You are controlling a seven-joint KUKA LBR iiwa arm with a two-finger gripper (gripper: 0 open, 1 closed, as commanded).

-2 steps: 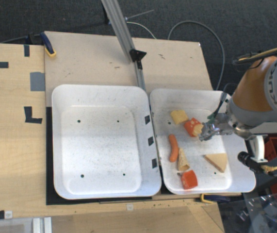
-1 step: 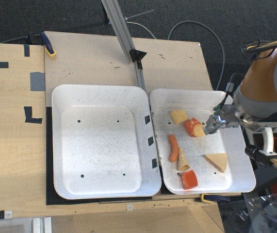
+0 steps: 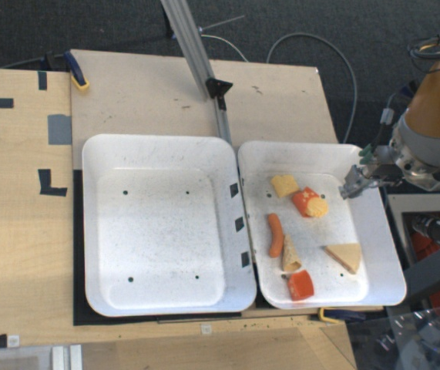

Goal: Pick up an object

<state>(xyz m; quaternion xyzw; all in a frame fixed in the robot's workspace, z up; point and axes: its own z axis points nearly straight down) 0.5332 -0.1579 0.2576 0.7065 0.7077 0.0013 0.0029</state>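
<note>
Several small food toys lie in the right bin (image 3: pixel 374 287): a yellow block (image 3: pixel 284 185), a red and yellow piece (image 3: pixel 310 203), an orange sausage (image 3: pixel 275 234), a tan cone (image 3: pixel 290 256), a red piece (image 3: pixel 300 285) and a tan wedge (image 3: pixel 344 257). My gripper (image 3: pixel 354 182) hangs over the right bin's right rim, to the right of the red and yellow piece. I see nothing held in it.
The left bin (image 3: pixel 96 230) lies beside the right one on the wooden bench. A grey metal pole (image 3: pixel 193 45) slants down to the gap between the bins at the back. Cables (image 3: pixel 312 45) run behind the right bin.
</note>
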